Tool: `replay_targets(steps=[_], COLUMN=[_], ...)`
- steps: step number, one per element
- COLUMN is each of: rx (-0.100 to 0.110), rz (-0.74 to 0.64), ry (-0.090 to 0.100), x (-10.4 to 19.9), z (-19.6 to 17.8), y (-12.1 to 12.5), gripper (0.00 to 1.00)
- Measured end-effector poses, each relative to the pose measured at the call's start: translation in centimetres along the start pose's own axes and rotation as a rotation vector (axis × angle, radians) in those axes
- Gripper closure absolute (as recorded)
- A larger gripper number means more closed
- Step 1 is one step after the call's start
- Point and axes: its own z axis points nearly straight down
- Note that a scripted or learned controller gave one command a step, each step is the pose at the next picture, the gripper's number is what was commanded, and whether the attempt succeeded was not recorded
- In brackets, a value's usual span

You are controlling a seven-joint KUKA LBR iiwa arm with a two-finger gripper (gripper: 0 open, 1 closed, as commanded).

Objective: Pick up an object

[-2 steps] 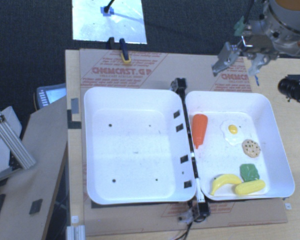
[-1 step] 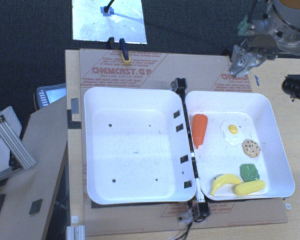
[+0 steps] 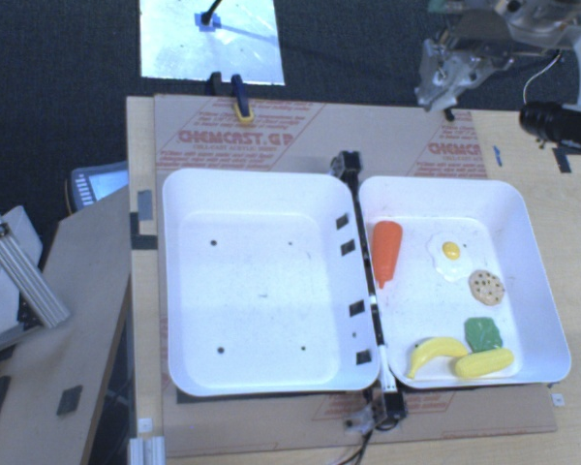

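Camera view: I see gripper [image 3: 443, 93] parked upper right, above the right bin [image 3: 537, 260], jaw state indeterminable, leaving carrot [image 3: 385, 251] unobstructed for picking.

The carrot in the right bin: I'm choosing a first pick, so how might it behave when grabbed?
The carrot looks like a stiff, light toy. Its rounded, tapered shape may roll or slip. It lies against the bin wall, probably crowding one side.

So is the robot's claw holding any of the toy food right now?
Gripper: up above the bins, nothing seen in it; open or shut cannot be told.
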Motion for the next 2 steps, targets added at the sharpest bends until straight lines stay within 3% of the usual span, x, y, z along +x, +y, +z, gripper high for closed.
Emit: replay_targets(steps=[1,2], rx=[0.006,0.005], rz=[0.011,0.009], ry=[-0.004,-0.004], x=[-3.8,-5.0], z=[0.4,0.4], y=[4.3,6.7], gripper=[1.00,1.00])
